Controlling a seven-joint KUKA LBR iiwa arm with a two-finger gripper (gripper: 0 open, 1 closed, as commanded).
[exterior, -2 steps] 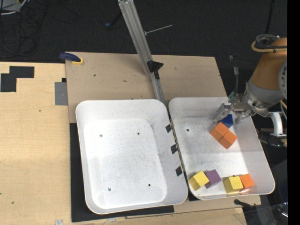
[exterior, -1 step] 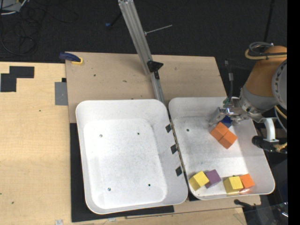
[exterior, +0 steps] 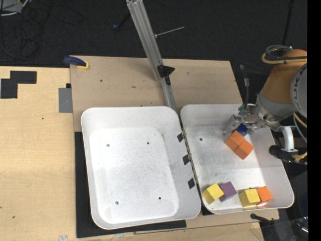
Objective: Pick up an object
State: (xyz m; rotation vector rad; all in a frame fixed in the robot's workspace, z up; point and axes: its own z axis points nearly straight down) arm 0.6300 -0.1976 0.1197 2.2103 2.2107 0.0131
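Observation:
My gripper hangs over the upper right part of the right bin. A small blue piece shows right under it. Directly below that, tilted, is an orange block; whether it rests on the bin floor or hangs from the gripper is unclear. Along the bin's front wall lie a yellow block, a purple block, a second yellow block and a smaller orange block.
The left bin sits beside the right one, with black clips along the shared edge. A slanted aluminium rail rises behind the bins. A blue and yellow clamp lies at the bench's far left corner.

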